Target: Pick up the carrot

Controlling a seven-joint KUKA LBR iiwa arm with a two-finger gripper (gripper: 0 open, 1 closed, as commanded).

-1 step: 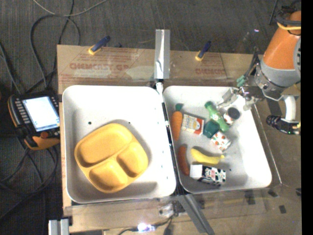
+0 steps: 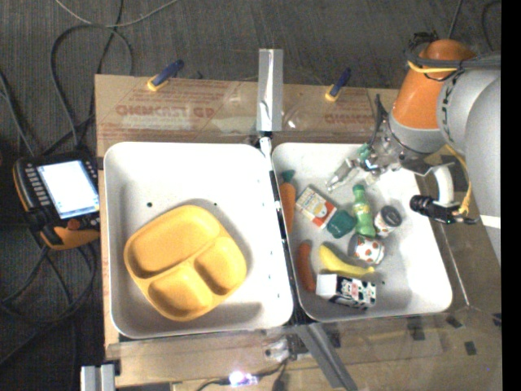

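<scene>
The carrot (image 2: 287, 205) is seen lying flat against the left wall of the right bin (image 2: 423, 300), at nine o'clock from the green bottle (image 2: 361, 210). The gripper (image 2: 358, 168) is held above the bin at twelve o'clock, spread apart, with nothing pinched. A reach toward eight o'clock is likely needed.

carrot (image 2: 287, 204) | orange, slender | lying lengthwise | against right bin's left wall

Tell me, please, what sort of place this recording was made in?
Probably a robotics lab's picking bench: two shallow white plastic bins clamped onto cardboard, a grey robot arm reaching in, and a handheld control pendant among floor cables.
</scene>
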